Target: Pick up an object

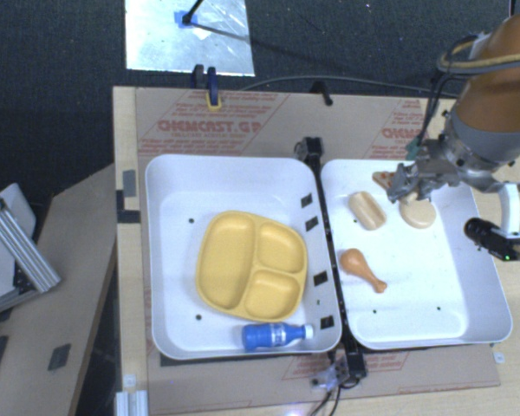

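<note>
Dark metal pincer (412,183) sits low over the far end of the right white bin (481,319); I can't tell if it's spread or closed. Nearest candidates: round tan disc (419,213) just beside it, tan bread-roll-shaped piece (367,210) to its left, brown drumstick-shaped toy (362,269) nearer the bin's middle. I'd centre over the disc, drop straight, avoid the bin wall. Grey arm with orange band (494,76) reaches in from the right, wrist bent down.

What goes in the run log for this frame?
gripper: over right bin, by roll and disc | held: nothing seen | left bin: plate, bottle
</note>
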{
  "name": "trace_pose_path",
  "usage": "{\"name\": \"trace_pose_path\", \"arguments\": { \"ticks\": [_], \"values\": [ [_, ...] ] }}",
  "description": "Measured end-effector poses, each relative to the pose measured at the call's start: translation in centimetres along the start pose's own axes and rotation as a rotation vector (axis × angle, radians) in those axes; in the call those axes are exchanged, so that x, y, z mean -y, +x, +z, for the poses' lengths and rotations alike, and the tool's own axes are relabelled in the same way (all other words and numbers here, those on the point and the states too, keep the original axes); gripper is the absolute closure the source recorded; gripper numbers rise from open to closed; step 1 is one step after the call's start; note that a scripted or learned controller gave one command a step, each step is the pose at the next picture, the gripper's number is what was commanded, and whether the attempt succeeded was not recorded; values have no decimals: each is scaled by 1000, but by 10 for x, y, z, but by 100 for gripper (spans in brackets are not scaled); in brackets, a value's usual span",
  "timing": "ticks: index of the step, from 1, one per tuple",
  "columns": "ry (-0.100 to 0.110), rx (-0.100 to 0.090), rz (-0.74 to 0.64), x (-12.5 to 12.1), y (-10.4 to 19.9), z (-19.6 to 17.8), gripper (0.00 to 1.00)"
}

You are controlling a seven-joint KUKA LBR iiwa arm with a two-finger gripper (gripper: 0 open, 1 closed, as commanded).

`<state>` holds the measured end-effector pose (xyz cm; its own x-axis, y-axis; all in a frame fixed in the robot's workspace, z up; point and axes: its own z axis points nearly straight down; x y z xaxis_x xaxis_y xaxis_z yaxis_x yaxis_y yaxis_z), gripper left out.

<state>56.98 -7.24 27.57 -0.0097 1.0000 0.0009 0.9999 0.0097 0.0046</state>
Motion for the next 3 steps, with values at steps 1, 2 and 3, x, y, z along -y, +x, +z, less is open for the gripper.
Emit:
{"name": "trace_pose_path", "arguments": {
  "ticks": [1, 2, 3],
  "values": [
    [4, -1, 0, -12, 51, 19, 100],
    [3, -1, 1, -21, 95, 26, 100],
    [3, -1, 0, -31, 145, 39, 100]
  ]
}}
